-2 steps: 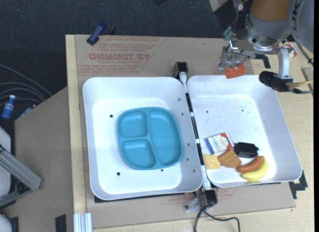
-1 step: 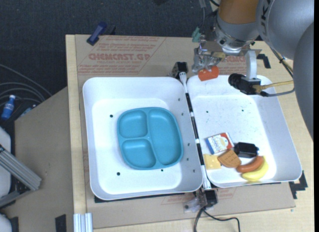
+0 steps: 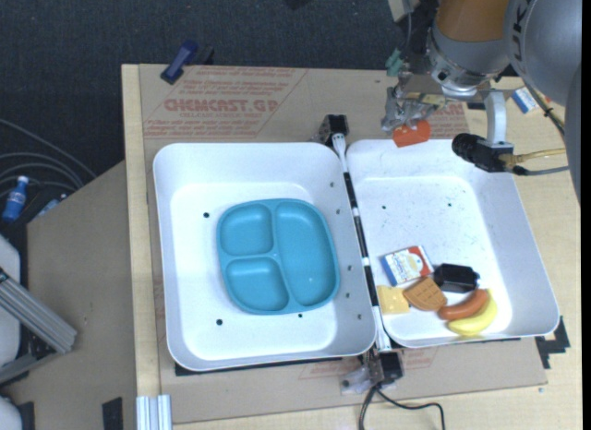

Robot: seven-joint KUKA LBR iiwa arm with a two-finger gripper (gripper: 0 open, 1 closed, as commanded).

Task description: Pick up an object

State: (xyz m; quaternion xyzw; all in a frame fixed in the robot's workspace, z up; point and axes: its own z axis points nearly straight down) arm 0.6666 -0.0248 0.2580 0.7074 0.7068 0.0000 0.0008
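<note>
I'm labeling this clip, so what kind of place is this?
Most likely a robotics lab bench for pick-up trials: a robot arm reaches over two white bins, one bin holds toy food such as a banana, and loose cables trail alongside.

Wooden surface (image 3: 249,96) on dark carpet

Dark blue carpet floor (image 3: 92,13) surrounds the tan board; black cables (image 3: 37,156) trail at left.

Gripper (image 3: 410,119): above right bin's (image 3: 517,234) far rim, an orange piece (image 3: 412,133) between its fingers
Left bin (image 3: 185,234): blue divided plate (image 3: 275,255)
Right bin's near corner: banana (image 3: 473,320); sausage (image 3: 464,305); cracker (image 3: 426,294)
</note>
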